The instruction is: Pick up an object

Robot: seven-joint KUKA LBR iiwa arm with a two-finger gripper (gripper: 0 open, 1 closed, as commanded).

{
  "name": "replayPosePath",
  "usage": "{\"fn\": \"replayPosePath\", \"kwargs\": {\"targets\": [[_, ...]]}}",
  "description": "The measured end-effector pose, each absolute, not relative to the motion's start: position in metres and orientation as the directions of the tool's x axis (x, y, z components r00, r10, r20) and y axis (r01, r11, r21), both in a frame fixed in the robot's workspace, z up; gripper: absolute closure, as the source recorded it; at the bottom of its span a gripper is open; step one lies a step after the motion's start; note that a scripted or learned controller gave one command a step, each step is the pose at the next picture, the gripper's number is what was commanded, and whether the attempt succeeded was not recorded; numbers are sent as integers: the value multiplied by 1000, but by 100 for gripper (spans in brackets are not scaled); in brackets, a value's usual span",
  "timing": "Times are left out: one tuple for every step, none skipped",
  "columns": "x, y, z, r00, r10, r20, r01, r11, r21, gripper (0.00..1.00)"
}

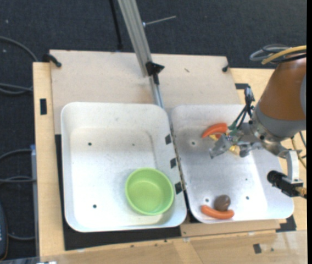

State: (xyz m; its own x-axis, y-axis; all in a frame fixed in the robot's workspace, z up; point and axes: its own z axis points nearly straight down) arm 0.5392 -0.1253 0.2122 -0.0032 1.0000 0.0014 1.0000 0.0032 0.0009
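My gripper (223, 143) hangs over the upper middle of the right bin (255, 202), at the end of the grey arm with its orange band (285, 89). A curved orange object (214, 130) lies right against the gripper's far-left side; whether it is gripped or just beside the tool is unclear. Near the right bin's front edge, a small brown round object (222, 202) sits touching a long orange object (217, 213).
A green bowl (149, 190) stands in the front right part of the left bin (90, 147). A slanted metal pole (137, 34) rises from behind the divide between the bins. Cables trail at the bench's right side.
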Motion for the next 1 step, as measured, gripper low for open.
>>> {"fn": "replayPosePath", "kwargs": {"targets": [[539, -125, 212, -2, 1000, 1, 1000, 2, 2, 0]]}}
